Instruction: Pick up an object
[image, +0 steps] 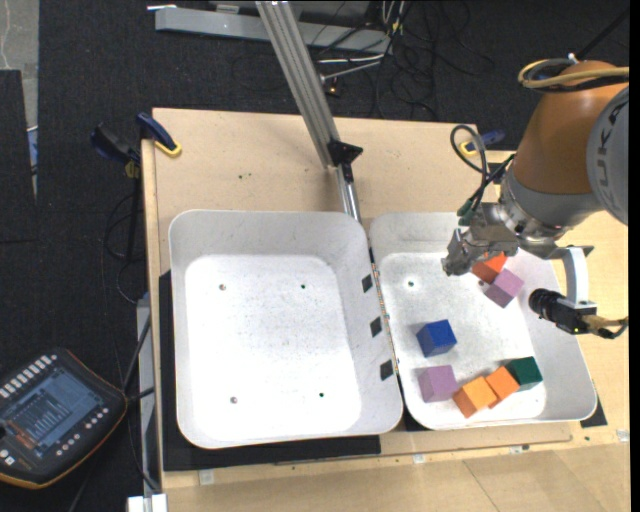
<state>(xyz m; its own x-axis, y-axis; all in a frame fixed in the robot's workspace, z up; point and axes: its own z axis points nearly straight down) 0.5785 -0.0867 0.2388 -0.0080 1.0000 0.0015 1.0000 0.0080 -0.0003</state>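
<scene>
Dark flooring strewn with cables surrounds a pale counter (250, 150) that carries two shallow white bins side by side, with a teach pendant (50, 415) lying at the lower left of the frame and a metal strut (305, 85) slanting down from the top centre. Nothing lies in the left bin (200, 240), its speckled floor bare. All the blocks sit in the right bin (400, 275): a blue block (436, 337) near its middle, a purple block (436, 382) below that, an orange block (477, 392) touching a green block (523, 373) toward the lower right, and, in the upper part, a second orange block (488, 268) touching a lilac block (504, 287). The grey arm with its orange band (565, 130) reaches in from the right, and the end effector (462, 255) hangs just beside that upper orange block, at its left edge; whether it is spread or closed cannot be told from this slant, and no block is visibly caught in it. These blocks look like small, rigid, light cubes, probably wood or foam, with flat faces that should grip well and little risk of damage. A hold across two opposite flat sides would suit best. The upper orange block is the likely target, yet the lilac neighbour pressed against it may crowd one side, so the free faces are the safer ones to close on.
</scene>
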